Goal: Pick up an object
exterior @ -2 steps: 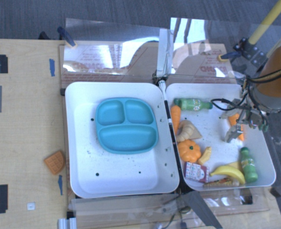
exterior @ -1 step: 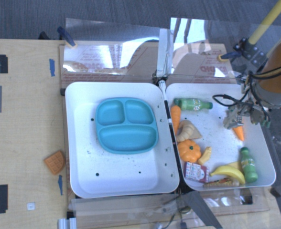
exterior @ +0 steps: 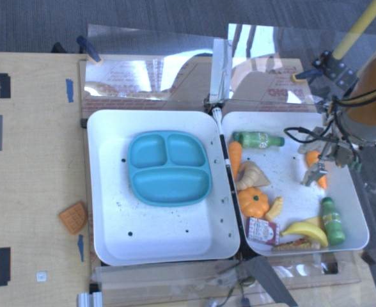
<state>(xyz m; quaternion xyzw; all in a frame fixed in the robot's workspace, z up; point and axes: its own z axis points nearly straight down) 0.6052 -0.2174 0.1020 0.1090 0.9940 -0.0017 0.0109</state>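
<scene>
- The pincer [exterior: 316, 171] hangs over the right bin [exterior: 360, 200], near that bin's right wall and in its upper half, with the arm [exterior: 367, 101] coming in from the right above it.
- An orange piece [exterior: 313, 160] shows right at the pincer, partly behind the metal tips; it may be a small carrot-like toy. I cannot tell whether it sits between the tips or merely lies on the bin floor under them.
- Whether the pincer is spread or pressed together cannot be made out: cables and the wrist body crowd the tips.
- If that orange piece is the target, it lies directly at the pincer, so the coming move would be mostly vertical, not sideways. Its long axis is hidden.
- Other candidates, placed from the right bin's right wall: a green bottle [exterior: 332, 219] just inside it, lower down, standing roughly along the wall; a banana [exterior: 306, 230] beside the bottle toward the bin's lower edge, lying crosswise.
- Farther from that wall, by the divider: a second green bottle [exterior: 258, 140], a carrot [exterior: 235, 158], a pumpkin [exterior: 254, 203].
- The left bin [exterior: 105, 171] holds a blue plate [exterior: 169, 168].
</scene>
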